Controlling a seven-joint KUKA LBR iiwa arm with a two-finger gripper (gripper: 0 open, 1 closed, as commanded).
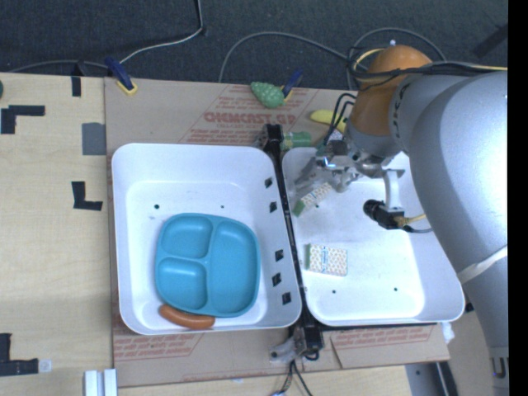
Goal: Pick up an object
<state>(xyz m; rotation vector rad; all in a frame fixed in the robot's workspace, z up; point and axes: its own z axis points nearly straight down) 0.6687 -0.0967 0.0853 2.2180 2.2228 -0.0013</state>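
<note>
A: In the camera view, the gripper [318, 172] is low in the right bin [412, 299], at its upper left corner, close to the divider [285, 229].

B: Grasping anything?

A: I cannot tell; that area is a blur. A small pale item [313, 196] lies just beside it, and a patterned packet [327, 259] sits nearer the bin's middle.

B: The risk?

A: So near the wall, I judge it may snag the rim or nudge the item away. The blue plate [206, 262] and sausage [186, 317] are in the left bin [140, 167], well apart.
</note>
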